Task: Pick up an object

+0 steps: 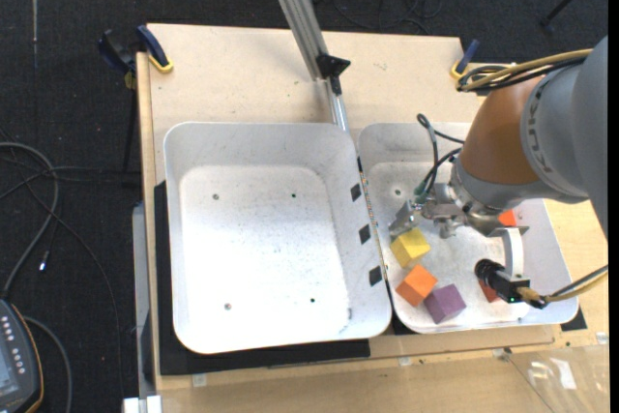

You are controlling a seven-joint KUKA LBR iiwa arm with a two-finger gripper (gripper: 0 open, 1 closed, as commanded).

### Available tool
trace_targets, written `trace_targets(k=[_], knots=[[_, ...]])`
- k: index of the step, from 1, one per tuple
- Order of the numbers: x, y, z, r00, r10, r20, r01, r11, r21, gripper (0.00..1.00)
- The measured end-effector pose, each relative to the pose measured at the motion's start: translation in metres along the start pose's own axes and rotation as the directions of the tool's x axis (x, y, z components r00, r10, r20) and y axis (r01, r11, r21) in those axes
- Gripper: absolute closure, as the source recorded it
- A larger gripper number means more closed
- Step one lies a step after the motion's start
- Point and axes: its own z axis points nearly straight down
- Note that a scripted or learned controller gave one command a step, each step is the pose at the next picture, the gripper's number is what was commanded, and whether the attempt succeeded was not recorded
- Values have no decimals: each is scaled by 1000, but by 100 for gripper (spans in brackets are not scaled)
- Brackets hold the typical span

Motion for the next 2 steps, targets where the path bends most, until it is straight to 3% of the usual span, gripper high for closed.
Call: trace_targets(k=[1, 2], knots=[[-35, 47, -6, 1000, -2, 3, 2, 1000, -8, 0], [38, 6, -105, 1000, -10, -2, 10, 1000, -10, 0]])
